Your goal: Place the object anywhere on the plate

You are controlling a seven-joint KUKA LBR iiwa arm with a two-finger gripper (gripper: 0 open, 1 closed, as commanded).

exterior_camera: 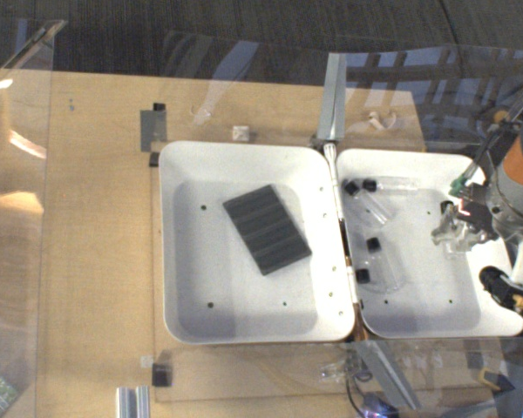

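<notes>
hovering over right bin (418, 316), tool (453, 226); grip state unclear, cannot tell. dark ridged plate (267, 229) in left bin (244, 325) bare. clear black-capped objects (370, 185) unmoved; placement not yet done.

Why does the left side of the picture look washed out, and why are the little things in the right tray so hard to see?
In the camera view, a clear sheet over the bench catches pale glare on the left; the right tray holds see-through tubes with black caps, faint against white; the dark plate stands out sharply; the claw looks blurry.
</notes>
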